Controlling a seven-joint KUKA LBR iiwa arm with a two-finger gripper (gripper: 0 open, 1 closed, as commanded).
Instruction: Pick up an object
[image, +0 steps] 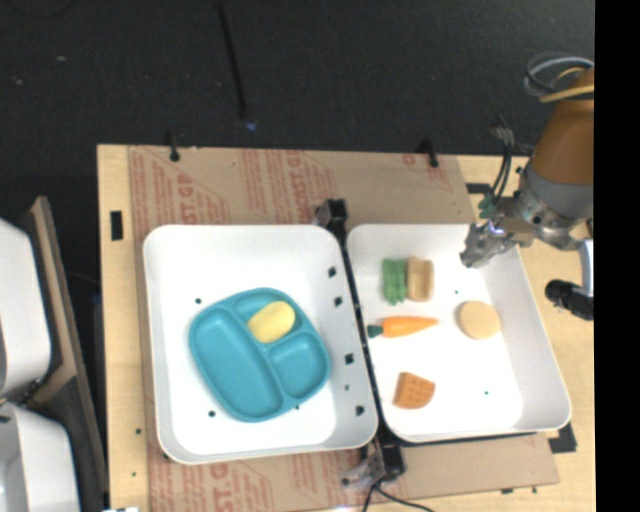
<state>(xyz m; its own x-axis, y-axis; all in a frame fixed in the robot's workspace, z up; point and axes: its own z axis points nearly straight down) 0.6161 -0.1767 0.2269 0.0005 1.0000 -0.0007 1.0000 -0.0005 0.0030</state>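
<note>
The task names no special object, so any of the small items in the right bin (535, 395) can serve: a green piece (394, 281) with a tan piece (420, 279) touching it on its right, an orange carrot (403, 326) just below them, a round beige piece (479, 320) to the right of the carrot, and an orange-brown wedge (414, 390) lower in the bin, apart from the others. All of them lie flat on the bin floor and none is lifted. The gripper (484, 243) is over the upper right corner of this bin, near its rim, and it has nothing in its grasp; how wide it stands I cannot tell, because it is too small and dark here. The nearest item to it is the round beige piece, but the two are apart. In the left bin (170, 260) there is a blue divided tray (240, 370) with a yellow piece (271, 321) lying in its upper compartment. I judge that the task is at its beginning: the arm has reached the bin, but choosing an item, going down to it, closing on it and lifting it are not yet done.
</note>
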